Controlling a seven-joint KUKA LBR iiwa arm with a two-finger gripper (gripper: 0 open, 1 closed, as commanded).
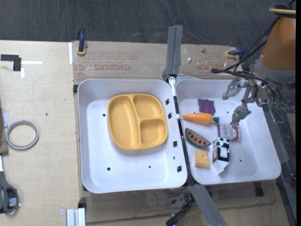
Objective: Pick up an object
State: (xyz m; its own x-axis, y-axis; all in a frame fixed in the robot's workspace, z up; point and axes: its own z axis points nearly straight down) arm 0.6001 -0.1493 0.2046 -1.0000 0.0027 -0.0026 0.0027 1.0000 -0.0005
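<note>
The gripper (240,111) hangs over the right bin (263,168) at about 1 o'clock from that bin's middle, its metal fingers pointing down toward a small pink-and-white packet (230,132). I cannot tell how far the fingers are parted (they blur into the cables and brackets around them). Nothing shows between them, and whether the tips touch the packet is unclear.

The packet lies flat and looks glossy. At its 10 o'clock is a carrot (199,118), a smooth orange cone with a green stub at its right end, lying on its side. Just above the carrot sits a purple piece (206,105), roughly square with soft edges. At 7 o'clock from the carrot is a watermelon slice (197,138), a curved wedge with red flesh, dark seeds and a green rind. Below it rests a yellow block (202,159), pitted like cheese. Beside that block, at its 2 o'clock, stands a black-and-white carton (221,150) with sharp folded corners.

The left bin (89,140) holds a yellow plate (138,121), matte plastic with rounded corners and three compartments.
</note>
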